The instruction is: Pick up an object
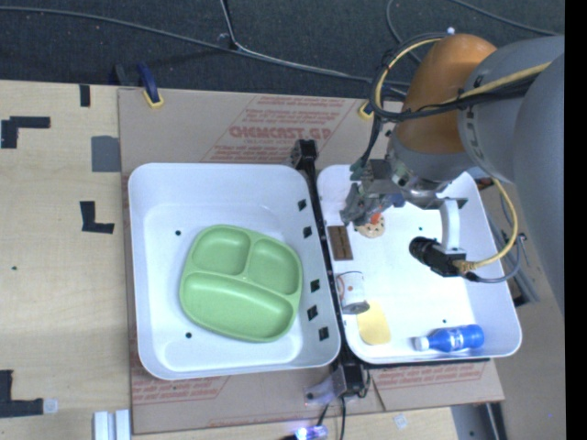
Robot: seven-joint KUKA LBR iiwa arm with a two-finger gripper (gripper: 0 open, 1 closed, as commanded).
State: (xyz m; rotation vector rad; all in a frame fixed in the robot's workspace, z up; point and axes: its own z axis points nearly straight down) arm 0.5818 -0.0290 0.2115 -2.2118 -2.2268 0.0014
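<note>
We note smooth, semi-gloss white plastic bins (147, 246), a matt green plastic divided plate (241, 282), a glossy blue bottle (451, 339), and brown cardboard (266, 126) on the light wood bench (55, 273).

The arm (514, 90) is cut off at the right edge, and its wrist hides part of the right bin (495, 273).

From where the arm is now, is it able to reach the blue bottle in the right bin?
Probably yes. The blue bottle lies on its side near the front corner of the right bin, with open floor around it. The tool hangs over the same bin's far side, and nothing stands between them.
</note>
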